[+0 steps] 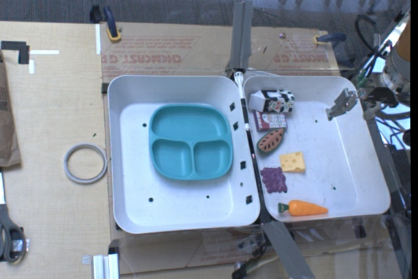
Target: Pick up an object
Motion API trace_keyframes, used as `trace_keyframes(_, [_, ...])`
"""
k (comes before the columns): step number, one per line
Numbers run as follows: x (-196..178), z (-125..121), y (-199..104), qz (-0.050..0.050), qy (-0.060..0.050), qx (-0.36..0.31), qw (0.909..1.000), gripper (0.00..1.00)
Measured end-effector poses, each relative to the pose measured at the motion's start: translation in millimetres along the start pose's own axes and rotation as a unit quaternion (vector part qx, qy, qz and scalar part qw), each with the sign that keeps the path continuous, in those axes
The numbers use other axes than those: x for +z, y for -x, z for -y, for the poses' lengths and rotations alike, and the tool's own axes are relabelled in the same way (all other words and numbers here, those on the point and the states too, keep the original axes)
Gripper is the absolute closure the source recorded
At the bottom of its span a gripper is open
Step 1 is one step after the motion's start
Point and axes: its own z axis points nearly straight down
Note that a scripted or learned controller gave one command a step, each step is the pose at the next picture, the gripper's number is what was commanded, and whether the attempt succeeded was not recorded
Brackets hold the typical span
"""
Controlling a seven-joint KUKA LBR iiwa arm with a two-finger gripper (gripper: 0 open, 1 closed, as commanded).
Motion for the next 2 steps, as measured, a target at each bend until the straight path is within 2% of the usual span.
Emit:
trace_keyframes(1, [36.8,-59.9,-23.9,0.0,0.0,0.109,0.9941,0.0])
trace_keyframes(2, [130.0,52.3,-37.6,-0.001,-0.001,0.064,0.9979,0.0])
